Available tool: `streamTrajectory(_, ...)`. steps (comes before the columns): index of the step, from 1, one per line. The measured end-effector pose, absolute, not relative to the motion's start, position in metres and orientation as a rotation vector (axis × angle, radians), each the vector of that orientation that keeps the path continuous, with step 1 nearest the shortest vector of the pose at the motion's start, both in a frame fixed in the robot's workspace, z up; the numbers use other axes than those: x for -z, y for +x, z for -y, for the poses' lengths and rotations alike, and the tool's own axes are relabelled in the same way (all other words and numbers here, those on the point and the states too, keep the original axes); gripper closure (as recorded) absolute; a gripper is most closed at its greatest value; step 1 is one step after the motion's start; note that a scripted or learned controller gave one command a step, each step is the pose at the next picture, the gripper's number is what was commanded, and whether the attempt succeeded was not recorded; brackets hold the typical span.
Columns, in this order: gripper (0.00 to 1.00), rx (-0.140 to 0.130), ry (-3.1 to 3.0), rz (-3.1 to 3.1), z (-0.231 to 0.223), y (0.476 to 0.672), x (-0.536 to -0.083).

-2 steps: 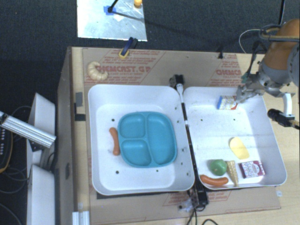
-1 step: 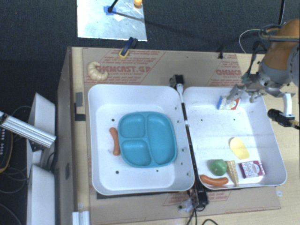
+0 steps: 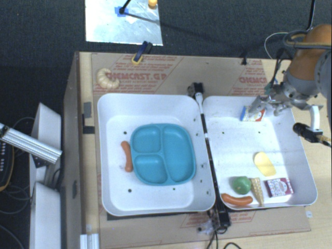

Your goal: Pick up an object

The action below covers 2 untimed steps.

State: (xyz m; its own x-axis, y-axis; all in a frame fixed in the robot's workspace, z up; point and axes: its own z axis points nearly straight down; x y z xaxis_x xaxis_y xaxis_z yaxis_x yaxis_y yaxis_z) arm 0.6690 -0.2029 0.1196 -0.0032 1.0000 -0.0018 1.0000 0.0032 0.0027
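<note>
Right bin (image 3: 290,154): end effector (image 3: 258,112), grip state unclear, over upright blue-red object (image 3: 244,113).

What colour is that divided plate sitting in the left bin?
The divided plate is light blue, plain with no pattern, as seen in the overhead camera view.

Bench (image 3: 155,77), surfaced in brown printed cardboard, seen from above at a slant. Two shallow white bins rest directly on it side by side: the left bin (image 3: 111,154) and the right bin (image 3: 290,144), their inner rims meeting along a dark central divider (image 3: 205,139). A pale coiled object (image 3: 107,77) lies on the bare cardboard near the far left corner, and a yellow-and-blue clip (image 3: 140,53) sits at the far edge.
</note>
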Motion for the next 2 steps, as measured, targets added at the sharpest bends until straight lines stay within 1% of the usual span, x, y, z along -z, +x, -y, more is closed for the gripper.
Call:
streamTrajectory(1, 0.0, -0.004, 2.214, -2.223, 0.196, 0.67, -0.138)
streamTrajectory(2, 0.0, -0.003, 2.216, -2.221, 0.207, 0.669, -0.14)
